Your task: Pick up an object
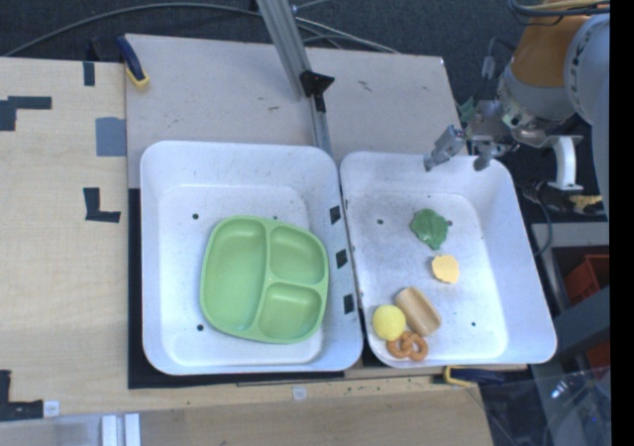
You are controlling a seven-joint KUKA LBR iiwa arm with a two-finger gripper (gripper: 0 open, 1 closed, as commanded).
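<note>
The arm (570,33) was cut off at the right; its gripper (462,151) hung spread (nothing between) above a crumpled green object (430,227).

A green sectioned plate (264,279) lies flat in the left white bin (163,168), filling much of its floor, while the right white bin (523,266) sits just beside it, the two rims touching along the middle. A grey metal bar (281,20) slants down from the top edge to the bins' shared far corner, crossing a pale board (218,87) that carries a blue and yellow clamp (132,61) near its far left corner. Thin dark cables (149,13), perhaps two, curve over the dark floor beyond the board.
</note>
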